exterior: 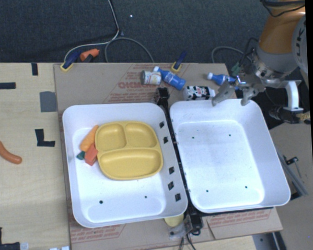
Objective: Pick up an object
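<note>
Nearest the camera lay the left bin [124,207], holding a yellow divided plate [129,149] with an orange carrot [87,139] touching the plate's left edge. Right of that bin sat the right bin [226,160]. Above its far edge hung the claw [232,98], fingers spread open, gripping nothing.

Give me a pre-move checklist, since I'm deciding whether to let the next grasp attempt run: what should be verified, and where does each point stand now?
1. Gripper carries nothing between its fingers: ok.
2. Fingers spread for a grasp: ok, they stand apart.
3. Gripper over a graspable object: not ok; it hangs at the right bin's far rim.
4. Targets present: ok; yellow divided plate and orange carrot toy lie in the left bin.
5. Carrot free to grasp: cannot tell; it sits against the plate's edge.
</note>
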Action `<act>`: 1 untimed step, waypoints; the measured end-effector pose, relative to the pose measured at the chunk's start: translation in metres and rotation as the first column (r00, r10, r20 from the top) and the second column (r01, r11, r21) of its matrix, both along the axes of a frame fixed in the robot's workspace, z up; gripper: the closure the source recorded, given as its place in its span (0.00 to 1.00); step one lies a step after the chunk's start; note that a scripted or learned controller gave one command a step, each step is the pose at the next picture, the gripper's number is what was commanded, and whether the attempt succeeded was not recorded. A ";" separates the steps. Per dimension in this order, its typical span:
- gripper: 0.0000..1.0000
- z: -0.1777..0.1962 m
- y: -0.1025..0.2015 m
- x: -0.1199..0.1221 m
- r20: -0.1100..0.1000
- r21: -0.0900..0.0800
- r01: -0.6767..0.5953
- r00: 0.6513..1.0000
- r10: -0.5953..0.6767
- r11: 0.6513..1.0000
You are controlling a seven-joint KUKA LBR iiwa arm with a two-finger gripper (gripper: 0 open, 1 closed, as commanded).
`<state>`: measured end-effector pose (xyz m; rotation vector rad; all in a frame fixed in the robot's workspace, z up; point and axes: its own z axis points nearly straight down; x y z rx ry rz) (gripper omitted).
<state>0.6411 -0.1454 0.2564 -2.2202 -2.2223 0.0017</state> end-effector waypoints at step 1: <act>0.00 -0.102 0.015 -0.055 -0.012 0.003 0.001 1.000 -0.001 1.000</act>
